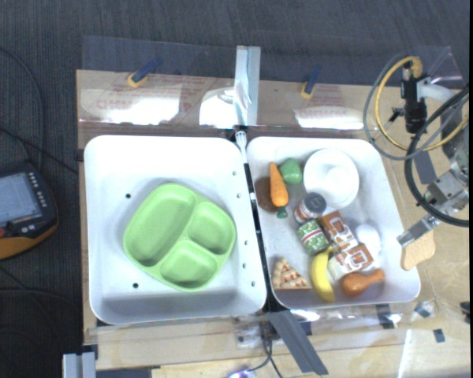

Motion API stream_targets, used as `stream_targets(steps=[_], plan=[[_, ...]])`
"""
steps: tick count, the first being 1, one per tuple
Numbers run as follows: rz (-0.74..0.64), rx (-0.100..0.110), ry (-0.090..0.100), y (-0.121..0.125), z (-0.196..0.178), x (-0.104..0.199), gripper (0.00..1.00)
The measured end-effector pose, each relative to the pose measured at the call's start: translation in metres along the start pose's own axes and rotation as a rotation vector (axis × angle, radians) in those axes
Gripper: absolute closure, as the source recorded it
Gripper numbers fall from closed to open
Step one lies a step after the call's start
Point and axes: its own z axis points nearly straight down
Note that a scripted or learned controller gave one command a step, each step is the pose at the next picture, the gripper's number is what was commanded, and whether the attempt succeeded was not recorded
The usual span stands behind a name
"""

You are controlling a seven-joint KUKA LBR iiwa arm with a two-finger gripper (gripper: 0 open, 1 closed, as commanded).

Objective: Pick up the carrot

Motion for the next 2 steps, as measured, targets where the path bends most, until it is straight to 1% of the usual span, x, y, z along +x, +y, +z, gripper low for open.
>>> stream_targets(steps=[1, 2], plan=[[0.002, 0.000, -0.005, -0.0014, -0.0079, -0.0007, 1.00], [-0.291, 0.000, 0.000, 0.0052, -0.0159, 0.0092, 1.00]])
